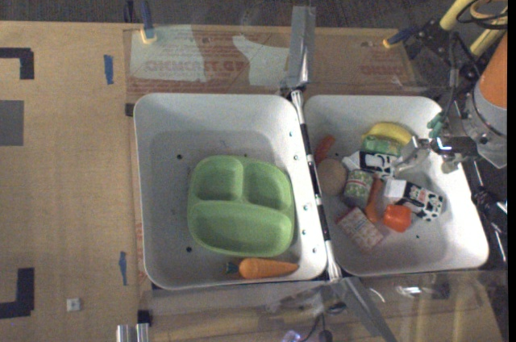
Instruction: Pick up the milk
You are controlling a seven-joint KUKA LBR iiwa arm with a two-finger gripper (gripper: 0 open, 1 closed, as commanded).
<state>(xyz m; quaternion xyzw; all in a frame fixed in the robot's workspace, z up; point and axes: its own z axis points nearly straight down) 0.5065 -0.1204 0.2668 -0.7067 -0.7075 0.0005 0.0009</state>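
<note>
Milk carton, cow-patterned, lying on its side in right bin, just beside orange block.
Likely light, stiff-walled, slightly slick; best pinched across flat long sides. Claw hovering above clutter near banana; finger spread impossible to tell.

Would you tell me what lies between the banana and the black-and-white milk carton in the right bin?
In the camera view, the gripper hangs over the stretch between the banana and the milk carton; beneath it the right bin floor looks bare.
</note>
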